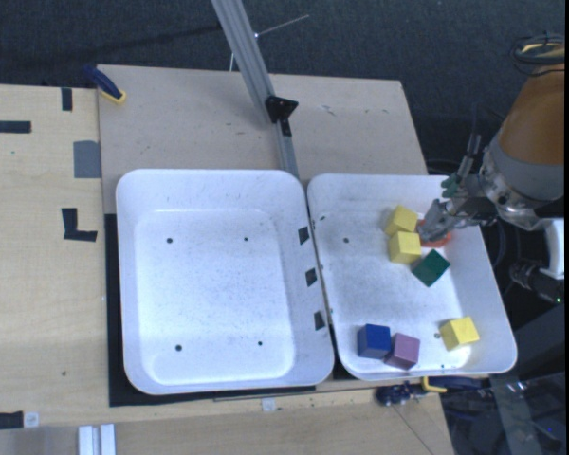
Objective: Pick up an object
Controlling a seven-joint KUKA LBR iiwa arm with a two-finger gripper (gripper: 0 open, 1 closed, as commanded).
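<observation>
In the right bin (360, 273) lie several small blocks. Two yellow blocks (404, 235) sit close together near the upper right, with a dark green block (431, 268) just below them. A red piece (440, 240) peeks out under the gripper. Along the front edge rest a blue block (374, 340), a purple block (404, 350) and another yellow block (460, 333). My gripper (436, 224) reaches in from the right and hangs low, right beside the two yellow blocks and over the red piece.
The left bin (213, 278) sits beside the right one on the wooden bench. A slanted metal pole (251, 55) runs from the top of the view down to the gap between the bins. The arm's grey and orange body (531, 150) fills the right side.
</observation>
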